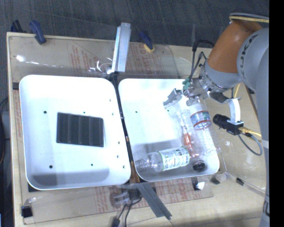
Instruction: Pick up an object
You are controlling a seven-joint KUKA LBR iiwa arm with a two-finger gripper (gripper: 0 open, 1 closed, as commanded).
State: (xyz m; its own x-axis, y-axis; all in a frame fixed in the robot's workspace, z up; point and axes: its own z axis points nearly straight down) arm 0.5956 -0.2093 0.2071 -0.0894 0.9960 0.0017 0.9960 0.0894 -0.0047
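gripper [188, 94] over R bin [146, 91] far edge | clear bottle [197, 126] just below it | finger state: can't tell

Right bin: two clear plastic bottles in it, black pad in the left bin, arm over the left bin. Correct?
Not quite. The camera view shows the arm reaching over the right bin, not the left bin, with its end effector at that bin's far right side. The rest holds: two clear plastic bottles lie in the right bin and the black pad lies in the left one.
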